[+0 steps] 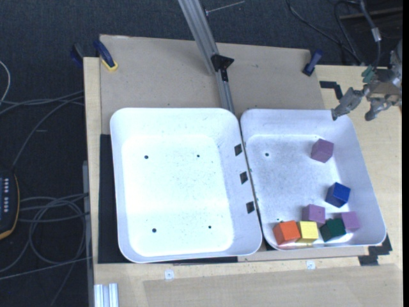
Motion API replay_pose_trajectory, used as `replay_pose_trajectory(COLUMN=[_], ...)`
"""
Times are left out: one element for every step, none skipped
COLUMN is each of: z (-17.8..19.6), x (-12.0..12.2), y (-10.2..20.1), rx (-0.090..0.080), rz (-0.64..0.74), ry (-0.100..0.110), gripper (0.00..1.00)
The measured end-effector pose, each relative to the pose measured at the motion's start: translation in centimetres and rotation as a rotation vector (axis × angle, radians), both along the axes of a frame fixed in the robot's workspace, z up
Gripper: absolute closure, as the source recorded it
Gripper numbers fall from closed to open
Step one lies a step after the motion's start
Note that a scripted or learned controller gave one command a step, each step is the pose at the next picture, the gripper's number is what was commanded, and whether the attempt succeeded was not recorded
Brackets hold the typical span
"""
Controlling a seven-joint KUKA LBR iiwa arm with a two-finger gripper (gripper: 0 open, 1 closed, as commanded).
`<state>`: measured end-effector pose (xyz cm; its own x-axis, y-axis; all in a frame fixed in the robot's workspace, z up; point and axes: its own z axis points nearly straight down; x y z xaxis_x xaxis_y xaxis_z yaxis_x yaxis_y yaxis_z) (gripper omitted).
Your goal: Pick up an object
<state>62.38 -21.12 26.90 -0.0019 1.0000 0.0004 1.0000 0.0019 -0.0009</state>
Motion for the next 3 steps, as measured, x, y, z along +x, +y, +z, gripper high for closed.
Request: replay_pose_trajectory(z=[0.0, -4.2, -10.6], x=[0.0, -0.2, -0.3], y=[0.0, -0.3, -0.2], rx=[-0.001, 0.001, 0.002], rz=[0.000, -0.002, -0.001], ry=[0.000, 0.004, 0.006], gripper=[0.00, 0.00, 0.00])
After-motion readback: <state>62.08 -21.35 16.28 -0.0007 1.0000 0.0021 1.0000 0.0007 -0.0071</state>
